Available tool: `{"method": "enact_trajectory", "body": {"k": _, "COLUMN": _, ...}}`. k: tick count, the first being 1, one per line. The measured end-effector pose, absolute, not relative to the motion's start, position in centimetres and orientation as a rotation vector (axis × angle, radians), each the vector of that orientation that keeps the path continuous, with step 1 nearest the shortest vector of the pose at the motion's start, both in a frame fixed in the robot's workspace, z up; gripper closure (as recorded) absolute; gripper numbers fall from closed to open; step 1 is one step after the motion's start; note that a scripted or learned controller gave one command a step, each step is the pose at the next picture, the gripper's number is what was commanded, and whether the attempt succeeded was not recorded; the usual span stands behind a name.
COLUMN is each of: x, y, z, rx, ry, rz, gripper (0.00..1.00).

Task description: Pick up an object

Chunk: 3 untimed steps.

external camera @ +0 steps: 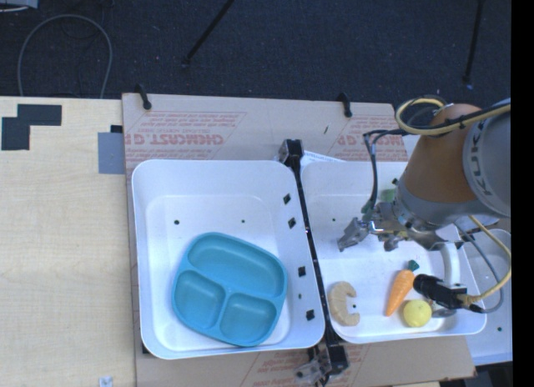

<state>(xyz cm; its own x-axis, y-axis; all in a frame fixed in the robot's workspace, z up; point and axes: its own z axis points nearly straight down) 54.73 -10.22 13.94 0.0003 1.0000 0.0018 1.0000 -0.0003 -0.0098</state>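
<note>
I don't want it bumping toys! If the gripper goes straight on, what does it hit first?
Probably the gripper meets the bare floor of the right bin first; depth is unclear.

gripper (pixel 352 236): one.
bins: two, white, side by side. The near bin (pixel 334 193) lies under the gripper, and the far bin (pixel 158 210) lies past the divider (pixel 300 227) from it.
tray (pixel 229 288): one, blue, in the far bin, well apart from the gripper.
compartments in the tray: three.
carrot (pixel 400 292): one, orange, near the gripper and lower in the view.
ball (pixel 417 314): one, yellow, just beyond the carrot from the gripper.
tan piece (pixel 343 304): one, curved, near the gripper, below it in the view.
things in the near bin: three.
things in the far bin: one.
</note>
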Motion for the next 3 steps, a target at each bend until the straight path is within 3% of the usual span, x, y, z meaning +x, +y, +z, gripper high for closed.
{"method": "enact_trajectory", "body": {"k": 1, "x": 54.7, "y": -10.1, "z": 8.7, "rx": -2.219, "ry": -2.218, "rz": 0.004, "gripper": 0.0}}
{"method": "enact_trajectory", "body": {"k": 2, "x": 54.7, "y": -10.3, "z": 9.8, "rx": -2.225, "ry": -2.211, "rz": 0.005, "gripper": 1.0}}
{"method": "enact_trajectory", "body": {"k": 3, "x": 54.6, "y": -11.0, "z": 16.0, "rx": -2.229, "ry": -2.217, "rz": -0.002, "gripper": 1.0}}
